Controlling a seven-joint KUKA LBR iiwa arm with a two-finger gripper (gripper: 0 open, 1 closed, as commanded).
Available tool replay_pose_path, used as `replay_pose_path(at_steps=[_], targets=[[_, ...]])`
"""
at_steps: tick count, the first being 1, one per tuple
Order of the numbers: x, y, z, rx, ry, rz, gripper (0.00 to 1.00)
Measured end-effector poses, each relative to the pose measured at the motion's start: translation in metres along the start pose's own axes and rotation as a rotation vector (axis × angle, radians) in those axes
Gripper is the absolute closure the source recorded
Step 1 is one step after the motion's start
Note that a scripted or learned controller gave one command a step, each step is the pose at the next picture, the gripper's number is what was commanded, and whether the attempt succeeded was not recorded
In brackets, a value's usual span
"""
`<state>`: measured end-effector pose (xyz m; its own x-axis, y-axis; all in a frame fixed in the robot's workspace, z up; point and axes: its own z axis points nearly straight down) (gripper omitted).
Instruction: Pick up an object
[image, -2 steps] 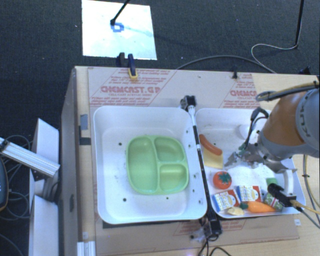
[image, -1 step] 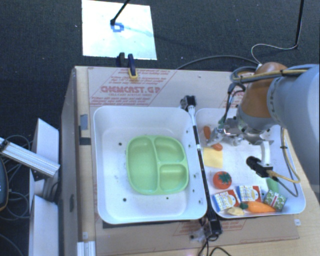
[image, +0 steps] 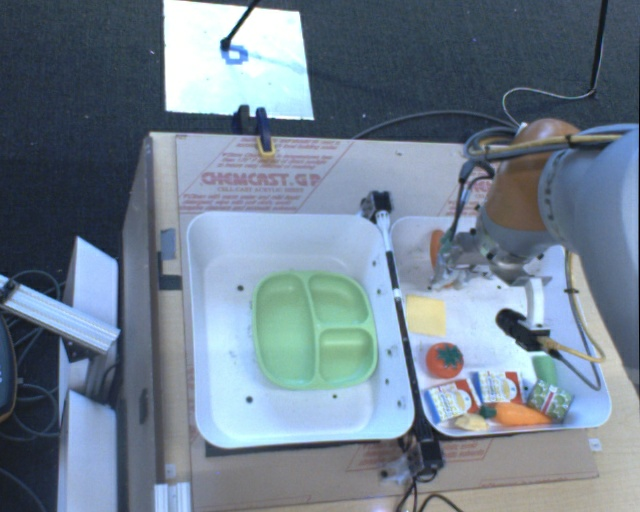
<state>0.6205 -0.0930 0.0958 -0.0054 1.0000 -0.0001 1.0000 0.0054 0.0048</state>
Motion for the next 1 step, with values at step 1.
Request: replay_pose_path(at_steps=[1], targets=[[0.0211, -0.011, -0.1378, -0.002, -0.001, 0.0, 1.0]])
